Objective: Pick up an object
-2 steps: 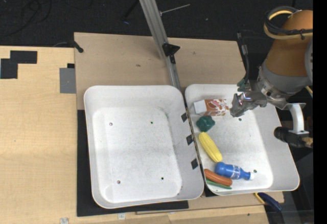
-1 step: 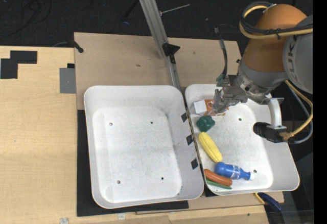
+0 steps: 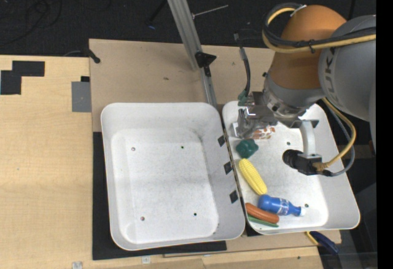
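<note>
My gripper hangs low over the far left part of the right bin, close to the wall between the bins. Just below it lies a dark green object, very near or touching the gripper's tip. A small red and white item sits to the gripper's right, partly hidden by the wrist. Toward the front of the same bin lie a yellow corn cob, a blue bottle and an orange and red sausage-like piece.
The left bin stands beside the right one, with black clips on the shared wall. An aluminium rail slants up from behind the bins. The grey and orange arm covers the back right of the right bin.
</note>
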You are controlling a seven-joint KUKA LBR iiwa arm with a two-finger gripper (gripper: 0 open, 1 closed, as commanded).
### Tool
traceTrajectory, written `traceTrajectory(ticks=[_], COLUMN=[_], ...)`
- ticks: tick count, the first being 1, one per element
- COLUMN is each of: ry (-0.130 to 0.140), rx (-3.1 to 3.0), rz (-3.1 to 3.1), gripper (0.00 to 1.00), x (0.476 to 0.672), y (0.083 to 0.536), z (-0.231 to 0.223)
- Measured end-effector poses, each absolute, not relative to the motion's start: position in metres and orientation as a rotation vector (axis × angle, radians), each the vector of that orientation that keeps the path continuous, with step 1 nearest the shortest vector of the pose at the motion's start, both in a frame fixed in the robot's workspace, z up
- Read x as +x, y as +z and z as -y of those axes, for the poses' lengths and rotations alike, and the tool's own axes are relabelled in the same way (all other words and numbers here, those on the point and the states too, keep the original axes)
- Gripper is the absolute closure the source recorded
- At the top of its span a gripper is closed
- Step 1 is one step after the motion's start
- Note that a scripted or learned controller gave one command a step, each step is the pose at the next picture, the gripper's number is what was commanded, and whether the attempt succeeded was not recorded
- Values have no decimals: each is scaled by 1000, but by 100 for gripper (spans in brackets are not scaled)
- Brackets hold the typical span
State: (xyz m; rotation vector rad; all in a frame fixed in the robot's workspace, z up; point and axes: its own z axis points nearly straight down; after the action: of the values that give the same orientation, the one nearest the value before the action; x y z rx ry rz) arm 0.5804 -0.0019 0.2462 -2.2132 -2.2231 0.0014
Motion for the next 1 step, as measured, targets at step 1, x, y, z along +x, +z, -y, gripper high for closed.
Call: traceTrajectory(ticks=[1], ry=[3], rx=[-2216], rz=[2223], gripper=[100], x=[588], y=[240], z=[-41])
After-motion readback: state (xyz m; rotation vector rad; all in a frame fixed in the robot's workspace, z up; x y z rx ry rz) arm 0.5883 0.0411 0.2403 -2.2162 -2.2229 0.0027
